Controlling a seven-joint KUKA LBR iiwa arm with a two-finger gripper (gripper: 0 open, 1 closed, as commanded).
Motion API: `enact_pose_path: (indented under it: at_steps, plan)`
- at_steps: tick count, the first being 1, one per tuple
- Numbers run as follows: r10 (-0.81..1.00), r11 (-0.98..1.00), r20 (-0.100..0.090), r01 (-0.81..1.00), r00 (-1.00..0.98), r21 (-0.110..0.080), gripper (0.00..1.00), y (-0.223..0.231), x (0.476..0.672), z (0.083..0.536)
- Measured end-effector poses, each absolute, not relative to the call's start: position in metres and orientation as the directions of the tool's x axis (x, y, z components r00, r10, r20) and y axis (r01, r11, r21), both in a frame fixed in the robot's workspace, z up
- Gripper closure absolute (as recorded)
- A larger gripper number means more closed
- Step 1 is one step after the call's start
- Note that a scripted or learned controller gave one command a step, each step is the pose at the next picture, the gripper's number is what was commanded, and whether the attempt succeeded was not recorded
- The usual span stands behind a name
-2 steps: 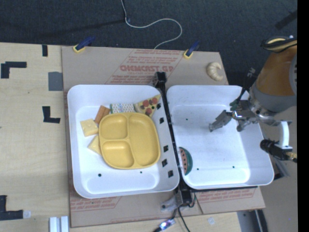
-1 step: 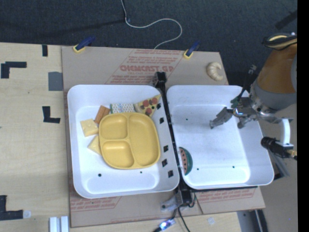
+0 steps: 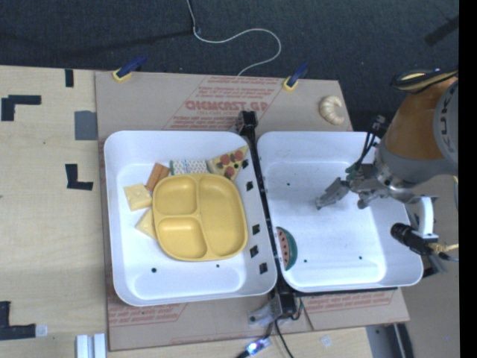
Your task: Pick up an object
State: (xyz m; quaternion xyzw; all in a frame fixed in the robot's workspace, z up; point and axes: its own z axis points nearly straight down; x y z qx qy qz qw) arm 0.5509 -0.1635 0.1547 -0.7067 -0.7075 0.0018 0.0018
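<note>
A yellow divided plate (image 3: 200, 216) lies in the left bin (image 3: 123, 155), covering part of several flat food pieces: a tan cracker (image 3: 138, 197), a brown piece (image 3: 157, 174) and a pizza slice (image 3: 232, 160) along its upper edge. A round watermelon-like slice (image 3: 286, 247) rests at the left wall of the right bin (image 3: 335, 278). My gripper (image 3: 326, 198) hangs over the middle of the right bin, pointing left, with nothing visible between its fingers. How far apart the fingers stand is unclear.
A beige shell-like object (image 3: 333, 109) lies on the cardboard behind the right bin. Blue and yellow clamps (image 3: 296, 74) hold the cardboard's far edge, and a white cable (image 3: 246, 36) loops behind it. The arm's wrist (image 3: 417, 162) crosses the right bin's right edge.
</note>
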Motion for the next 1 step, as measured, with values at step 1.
enact_pose_path:
  at_steps: [1]
  plan:
    - [1.000, 0.001, 0.000, 1.000, -0.001, -0.007, 0.00, -0.1644, 0.5493, 0.1108]
